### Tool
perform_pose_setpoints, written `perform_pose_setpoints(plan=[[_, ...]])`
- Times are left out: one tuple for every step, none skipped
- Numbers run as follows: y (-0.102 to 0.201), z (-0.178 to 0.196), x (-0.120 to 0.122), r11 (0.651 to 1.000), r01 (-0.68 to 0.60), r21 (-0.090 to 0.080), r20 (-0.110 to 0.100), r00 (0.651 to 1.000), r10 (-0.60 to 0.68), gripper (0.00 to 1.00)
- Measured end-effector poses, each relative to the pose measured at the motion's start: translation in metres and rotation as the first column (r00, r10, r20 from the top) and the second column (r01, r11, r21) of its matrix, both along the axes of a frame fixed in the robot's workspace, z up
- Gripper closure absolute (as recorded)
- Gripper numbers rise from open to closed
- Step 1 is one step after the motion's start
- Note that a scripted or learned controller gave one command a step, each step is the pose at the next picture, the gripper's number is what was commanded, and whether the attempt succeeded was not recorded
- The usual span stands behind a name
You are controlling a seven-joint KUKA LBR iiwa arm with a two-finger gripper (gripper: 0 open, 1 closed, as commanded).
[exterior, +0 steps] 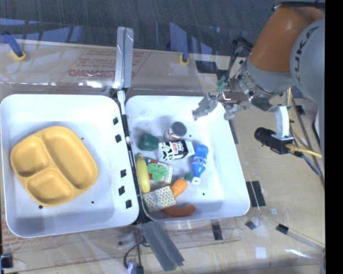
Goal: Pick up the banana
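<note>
The gripper [214, 108] hangs over the upper right corner of the right bin [231, 178], its two grey fingers spread apart with nothing between them. It sits high above the bin floor, up and to the right of the pile of toys, and well apart from the banana [143, 174].

The banana lies lengthwise against the right bin's left wall, just inside the divider that separates it from the left bin [57, 107]. It touches or nearly touches a green and red packet [160, 171] on its right, and a patterned pouch [159, 198] lies at its lower end. A dark green lump [148, 141] sits just above it. Further right in the same bin are a black-and-white carton [175, 149], a blue bottle [199, 162], a carrot [179, 188] and a sausage [179, 210]. The left bin holds a yellow divided tray [53, 164].

This looks like the approach step: nothing is grasped yet. The next move likely calls for travelling across the bin toward its left wall, turning the fingers to straddle the banana's narrow width, then descending. The wall and neighbouring packet leave little room for the fingers.
</note>
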State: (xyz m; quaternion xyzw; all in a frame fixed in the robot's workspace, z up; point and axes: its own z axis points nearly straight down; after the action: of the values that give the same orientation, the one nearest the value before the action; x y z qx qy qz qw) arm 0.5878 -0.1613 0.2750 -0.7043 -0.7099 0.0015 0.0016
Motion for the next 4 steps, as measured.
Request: perform_pose_setpoints(plan=[[-0.017, -0.128, -0.057, 0.893, -0.45, 0.002, 0.001, 0.893, 0.45, 0.0], [0.042, -0.176, -0.031, 0.508, -0.861, -0.011, 0.008, 0.508, 0.862, 0.0], [0.067, -0.183, -0.097, 0.576, -0.818, -0.001, 0.005, 0.576, 0.818, 0.0], [0.067, -0.174, -0.096, 0.572, -0.82, -0.002, 0.004, 0.572, 0.82, 1.0]])
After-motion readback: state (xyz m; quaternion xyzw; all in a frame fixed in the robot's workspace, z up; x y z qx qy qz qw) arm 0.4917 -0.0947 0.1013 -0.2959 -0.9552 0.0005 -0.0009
